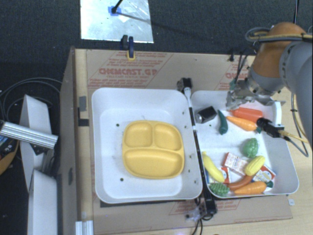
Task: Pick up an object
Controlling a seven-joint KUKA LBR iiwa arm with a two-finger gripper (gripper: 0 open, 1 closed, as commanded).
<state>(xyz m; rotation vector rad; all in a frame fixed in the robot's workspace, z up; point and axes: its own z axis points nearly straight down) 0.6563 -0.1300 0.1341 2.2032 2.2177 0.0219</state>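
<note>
Orange carrot (pixel 243 123) just below jaws (pixel 236 101); apart, ungripped.

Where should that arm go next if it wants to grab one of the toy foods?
Probably straight down a little. The gripper hovers at the far edge of the right bin, just beside the orange carrots. They are the nearest toys, lying apart from the crowded pile at the bin's near end, so they look like the easiest target.
</note>
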